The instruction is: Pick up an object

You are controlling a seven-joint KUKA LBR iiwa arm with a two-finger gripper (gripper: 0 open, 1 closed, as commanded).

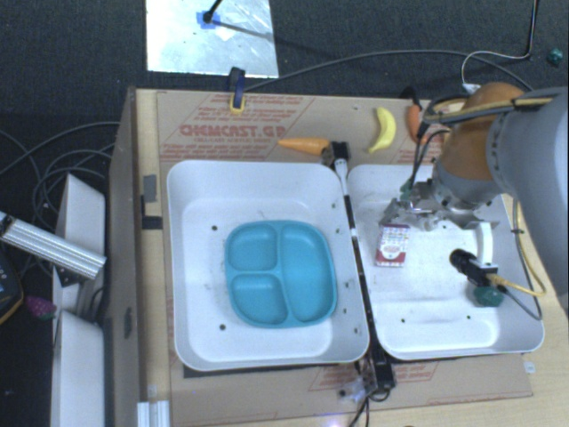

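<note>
- hand (411,210) low in right bin (516,332), near its back-left corner, right above small red-and-white packet (392,245)
- finger spread: can't tell
- nothing lifted; grasp and lift remain

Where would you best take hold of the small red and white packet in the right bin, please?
Probably from straight above, across its two long edges. The packet lies flat on the right bin floor with its long side running up the view, so the short width suits the jaws, and bare floor flanks both edges.
</note>
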